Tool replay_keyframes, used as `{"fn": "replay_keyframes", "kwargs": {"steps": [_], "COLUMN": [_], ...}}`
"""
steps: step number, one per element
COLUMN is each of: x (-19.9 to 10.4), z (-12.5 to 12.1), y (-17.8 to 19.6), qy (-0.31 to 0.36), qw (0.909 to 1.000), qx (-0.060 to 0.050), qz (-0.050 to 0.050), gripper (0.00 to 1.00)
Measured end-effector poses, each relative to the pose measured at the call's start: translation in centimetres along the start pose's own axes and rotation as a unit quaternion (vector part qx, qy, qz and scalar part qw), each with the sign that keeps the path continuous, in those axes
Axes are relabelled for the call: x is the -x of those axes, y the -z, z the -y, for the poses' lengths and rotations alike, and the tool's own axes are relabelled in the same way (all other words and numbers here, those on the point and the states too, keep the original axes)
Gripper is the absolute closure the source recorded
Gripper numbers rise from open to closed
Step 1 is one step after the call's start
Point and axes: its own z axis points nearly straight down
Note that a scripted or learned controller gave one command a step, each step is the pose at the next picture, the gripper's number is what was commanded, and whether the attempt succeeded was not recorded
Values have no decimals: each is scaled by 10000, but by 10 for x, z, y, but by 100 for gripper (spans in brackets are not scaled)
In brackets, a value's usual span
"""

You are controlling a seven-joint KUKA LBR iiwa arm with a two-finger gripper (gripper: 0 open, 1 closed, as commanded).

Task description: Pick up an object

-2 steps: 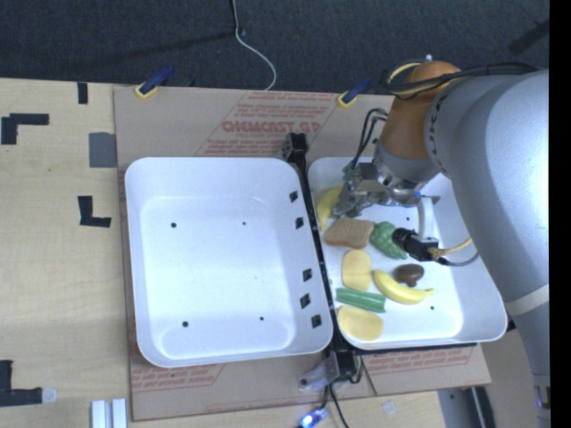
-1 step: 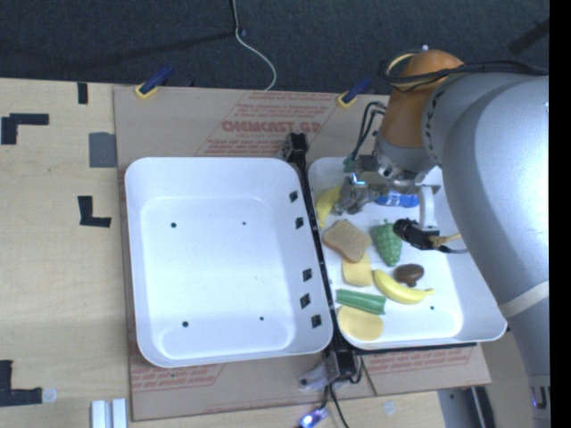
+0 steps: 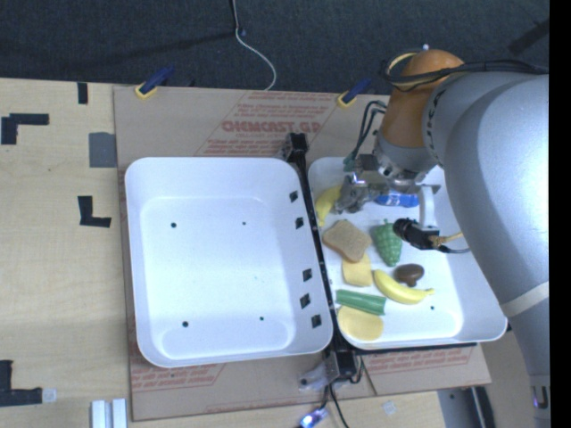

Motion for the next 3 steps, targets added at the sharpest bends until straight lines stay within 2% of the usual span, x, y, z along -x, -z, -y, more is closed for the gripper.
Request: {"fn": "replay_keyframes", "kwargs": {"steps": [2,3], "x": [8,6], "z": [-1,-1], "y": [-4,-3], "qy": [5,-1], "qw": [10000,10000], "qx": [0,9], "qz": [-20,6], "gripper": [100,100]}}
